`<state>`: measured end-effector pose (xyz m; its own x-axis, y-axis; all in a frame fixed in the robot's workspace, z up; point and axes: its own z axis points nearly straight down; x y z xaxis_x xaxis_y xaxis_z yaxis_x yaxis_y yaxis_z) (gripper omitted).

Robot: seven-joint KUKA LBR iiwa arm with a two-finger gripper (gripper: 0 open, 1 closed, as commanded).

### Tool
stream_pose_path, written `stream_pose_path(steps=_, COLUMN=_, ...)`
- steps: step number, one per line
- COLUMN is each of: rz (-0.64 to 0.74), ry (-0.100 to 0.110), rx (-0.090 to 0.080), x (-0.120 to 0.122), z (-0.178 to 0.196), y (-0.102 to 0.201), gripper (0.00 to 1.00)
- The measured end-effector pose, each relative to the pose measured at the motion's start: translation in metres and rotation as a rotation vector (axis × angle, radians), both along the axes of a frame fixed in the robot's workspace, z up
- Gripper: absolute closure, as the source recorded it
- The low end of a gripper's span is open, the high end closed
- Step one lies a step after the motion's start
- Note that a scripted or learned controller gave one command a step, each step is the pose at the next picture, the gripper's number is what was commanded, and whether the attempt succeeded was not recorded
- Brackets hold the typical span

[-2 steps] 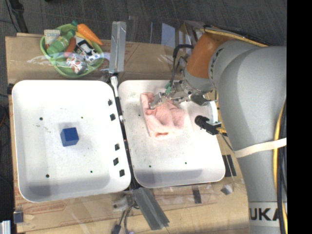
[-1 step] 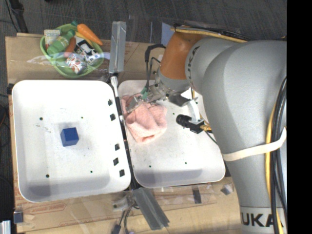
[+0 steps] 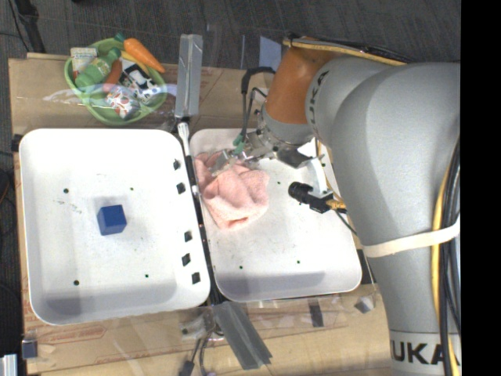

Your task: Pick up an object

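On the bench, your right bin (image 3: 344,276) holds a pink cloth (image 3: 235,193); the gripper (image 3: 249,149) touches its top edge, grip state unclear.

1. My arm (image 3: 391,171) comes in from the right side of the view, and its broad grey body takes up most of that side.
2. My orange band (image 3: 290,84) sits above my wrist, near the top middle of the view.
3. Below the band my wrist bends down and toward the left.
4. My gripper (image 3: 244,149) hangs at the end of the wrist, pointing down and left.
5. My fingertips are too small and cluttered here to make out how they stand.
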<state>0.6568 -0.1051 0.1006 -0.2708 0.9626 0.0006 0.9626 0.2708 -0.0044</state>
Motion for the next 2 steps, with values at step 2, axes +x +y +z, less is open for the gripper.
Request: stream_pose_path(steps=2, rz=0.102, ry=0.002, rx=0.002, x=-0.0004, z=-0.0108, y=0.0033, gripper=0.00)
